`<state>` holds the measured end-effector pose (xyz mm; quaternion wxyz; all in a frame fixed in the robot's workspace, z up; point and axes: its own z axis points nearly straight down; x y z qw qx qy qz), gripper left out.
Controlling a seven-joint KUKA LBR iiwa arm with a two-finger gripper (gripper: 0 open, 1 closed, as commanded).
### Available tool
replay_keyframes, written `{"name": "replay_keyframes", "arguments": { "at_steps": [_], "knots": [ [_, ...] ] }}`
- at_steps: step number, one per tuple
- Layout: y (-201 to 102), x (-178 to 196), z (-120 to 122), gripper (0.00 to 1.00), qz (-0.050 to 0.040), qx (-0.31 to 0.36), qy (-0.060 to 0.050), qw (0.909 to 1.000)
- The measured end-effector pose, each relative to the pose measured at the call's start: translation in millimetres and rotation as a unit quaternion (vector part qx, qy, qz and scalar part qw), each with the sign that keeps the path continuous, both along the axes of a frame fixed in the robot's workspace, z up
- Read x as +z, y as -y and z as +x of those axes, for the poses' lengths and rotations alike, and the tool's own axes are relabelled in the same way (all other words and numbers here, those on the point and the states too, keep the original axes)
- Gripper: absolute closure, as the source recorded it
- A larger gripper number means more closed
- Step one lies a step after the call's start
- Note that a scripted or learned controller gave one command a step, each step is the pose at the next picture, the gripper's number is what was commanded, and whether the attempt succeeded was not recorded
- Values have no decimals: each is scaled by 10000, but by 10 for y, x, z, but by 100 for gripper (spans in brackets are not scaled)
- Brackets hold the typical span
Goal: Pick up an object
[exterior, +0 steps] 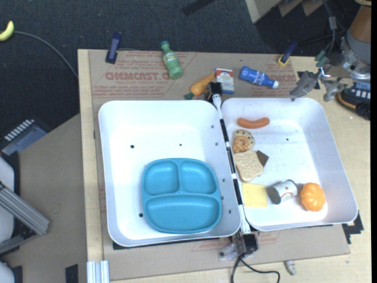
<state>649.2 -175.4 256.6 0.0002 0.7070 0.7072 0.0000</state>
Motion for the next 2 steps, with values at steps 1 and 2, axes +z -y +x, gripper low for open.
{"name": "replay_keyframes", "arguments": {
  "at_steps": [1, 2],
  "knots": [
    [-130, -998, -851, 0, 5, -4, -21, 10000],
    [-193, -1726, -1489, 0, 5, -6, -10, 10000]
  ]
}}
